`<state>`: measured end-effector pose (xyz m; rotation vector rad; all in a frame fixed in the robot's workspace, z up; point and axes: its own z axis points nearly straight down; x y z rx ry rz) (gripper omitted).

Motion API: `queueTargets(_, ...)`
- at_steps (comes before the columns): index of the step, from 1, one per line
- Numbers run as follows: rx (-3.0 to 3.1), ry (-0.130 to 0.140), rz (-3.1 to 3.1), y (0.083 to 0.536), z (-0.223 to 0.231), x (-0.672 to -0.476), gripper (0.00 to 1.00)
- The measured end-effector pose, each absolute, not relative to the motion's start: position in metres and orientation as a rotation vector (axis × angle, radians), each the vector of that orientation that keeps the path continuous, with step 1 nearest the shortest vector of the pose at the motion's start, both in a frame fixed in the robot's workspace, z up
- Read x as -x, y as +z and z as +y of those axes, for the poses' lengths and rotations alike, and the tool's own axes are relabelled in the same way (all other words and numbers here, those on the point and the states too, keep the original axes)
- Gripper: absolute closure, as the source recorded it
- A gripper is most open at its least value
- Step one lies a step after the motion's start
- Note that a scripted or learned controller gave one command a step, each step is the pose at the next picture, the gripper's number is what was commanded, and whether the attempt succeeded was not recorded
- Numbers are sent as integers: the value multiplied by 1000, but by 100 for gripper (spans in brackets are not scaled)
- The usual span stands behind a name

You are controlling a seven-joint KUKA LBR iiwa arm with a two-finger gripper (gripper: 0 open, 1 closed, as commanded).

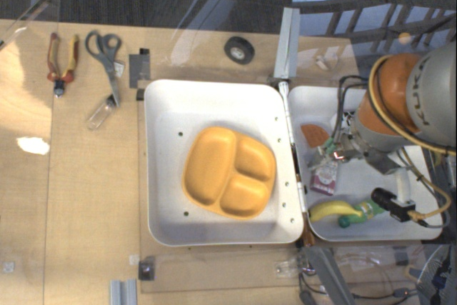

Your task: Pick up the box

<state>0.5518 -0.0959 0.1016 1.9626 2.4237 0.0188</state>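
End effector (334, 152) low over small box (324, 181), right bin (314, 100), frame right.
You risk a miss: grip state indiscernible, box lies tight beside banana (335, 210).

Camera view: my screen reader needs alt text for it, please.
A grey and orange robot arm reaches into the right white bin, its gripper above a small box near a banana. The left bin holds a yellow divided plate.

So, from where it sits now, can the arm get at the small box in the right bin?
Probably yes. The gripper hangs low in the right bin, just above the small box, which lies clear of the banana and the orange piece. Nothing covers the box.
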Motion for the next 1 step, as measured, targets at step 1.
queueTargets(1,-2121,8,2311,186,-41,-541,100)
